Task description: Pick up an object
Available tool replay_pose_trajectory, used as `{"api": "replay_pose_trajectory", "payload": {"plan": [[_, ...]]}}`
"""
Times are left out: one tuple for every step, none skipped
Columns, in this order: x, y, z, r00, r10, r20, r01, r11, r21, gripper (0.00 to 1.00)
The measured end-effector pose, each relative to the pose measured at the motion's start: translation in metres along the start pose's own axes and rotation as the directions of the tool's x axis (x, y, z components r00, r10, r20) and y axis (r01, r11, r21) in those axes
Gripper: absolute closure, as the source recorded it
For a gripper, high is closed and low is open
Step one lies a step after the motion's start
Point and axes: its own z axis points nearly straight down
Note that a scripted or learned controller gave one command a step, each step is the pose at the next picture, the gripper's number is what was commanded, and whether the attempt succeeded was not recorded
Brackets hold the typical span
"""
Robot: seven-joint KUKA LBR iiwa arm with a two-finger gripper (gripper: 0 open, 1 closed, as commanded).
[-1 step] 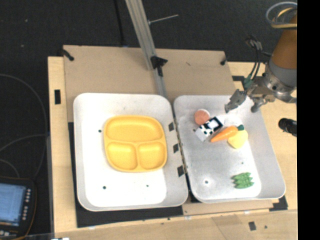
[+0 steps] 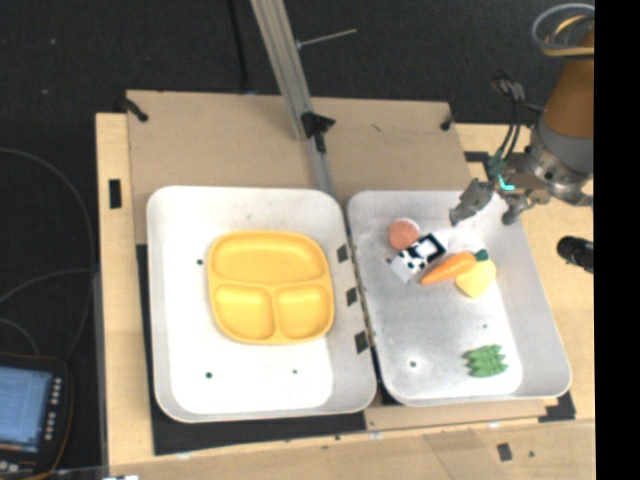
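- Left bin (image 2: 180,368): white, faintly scuffed grey.
- Right bin (image 2: 520,358): white, same dull sheen.
- Divided tray (image 2: 270,286): solid yellow, no pattern.
- Round item (image 2: 404,233): pinkish red.
- Small block (image 2: 419,256): white with black patches.
- Carrot (image 2: 448,267): orange, with a small green tip.
- Lemon-like item (image 2: 477,279): pale yellow.
- Ridged vegetable (image 2: 486,361): bright green.
- Arm (image 2: 570,118): grey, with an orange band above the wrist.
- Gripper (image 2: 492,204): grey metal, with a small teal light at its base.
- Bench (image 2: 250,138): tan board, with black clips at the corners.
- Pole (image 2: 285,68): silver-grey.
- Floor (image 2: 60,48): black.
- Screen (image 2: 25,408): blue-lit, in a dark casing.
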Motion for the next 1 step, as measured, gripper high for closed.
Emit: {"api": "replay_pose_trajectory", "payload": {"plan": [[0.0039, 0.0017, 0.0431, 1.000, -0.001, 0.000, 0.001, 1.000, 0.004, 0.00]]}}
